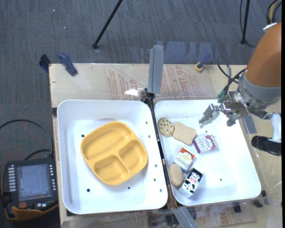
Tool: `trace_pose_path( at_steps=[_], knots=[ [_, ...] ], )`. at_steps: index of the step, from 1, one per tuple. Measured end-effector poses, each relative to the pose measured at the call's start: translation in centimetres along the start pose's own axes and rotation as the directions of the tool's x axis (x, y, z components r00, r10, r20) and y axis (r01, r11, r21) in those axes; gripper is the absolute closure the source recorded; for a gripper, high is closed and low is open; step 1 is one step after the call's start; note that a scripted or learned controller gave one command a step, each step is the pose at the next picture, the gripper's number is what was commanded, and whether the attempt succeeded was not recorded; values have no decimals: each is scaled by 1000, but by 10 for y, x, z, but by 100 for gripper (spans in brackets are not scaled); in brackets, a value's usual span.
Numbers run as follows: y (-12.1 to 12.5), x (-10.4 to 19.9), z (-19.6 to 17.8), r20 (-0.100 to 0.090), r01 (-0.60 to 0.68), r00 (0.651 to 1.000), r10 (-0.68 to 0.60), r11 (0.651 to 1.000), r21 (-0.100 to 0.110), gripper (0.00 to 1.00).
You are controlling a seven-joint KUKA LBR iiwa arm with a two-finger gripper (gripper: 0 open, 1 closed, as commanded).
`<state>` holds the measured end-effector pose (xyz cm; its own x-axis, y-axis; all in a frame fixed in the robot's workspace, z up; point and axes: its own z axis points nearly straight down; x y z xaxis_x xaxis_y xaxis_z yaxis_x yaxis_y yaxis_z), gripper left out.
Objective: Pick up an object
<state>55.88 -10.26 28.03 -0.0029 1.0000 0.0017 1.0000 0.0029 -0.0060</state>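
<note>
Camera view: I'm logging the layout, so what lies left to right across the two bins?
Yellow divided plate → chocolate-chip cookie → tan biscuit → purple-and-white carton, with the gripper above the right bin.

yellow tray left — snacks right

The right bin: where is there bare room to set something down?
The right bin is bare along its right half, from the purple carton across to the far wall, under the pincer. Its left side is crowded: cookie, bread slice, orange carton, cow-print carton.
</note>
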Motion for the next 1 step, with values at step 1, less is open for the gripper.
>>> trace_pose_path(
  at_steps=[1],
  knots=[
    [-1,-71,132,-1,-27,1000,27,1000,-1,0]
  ],
)
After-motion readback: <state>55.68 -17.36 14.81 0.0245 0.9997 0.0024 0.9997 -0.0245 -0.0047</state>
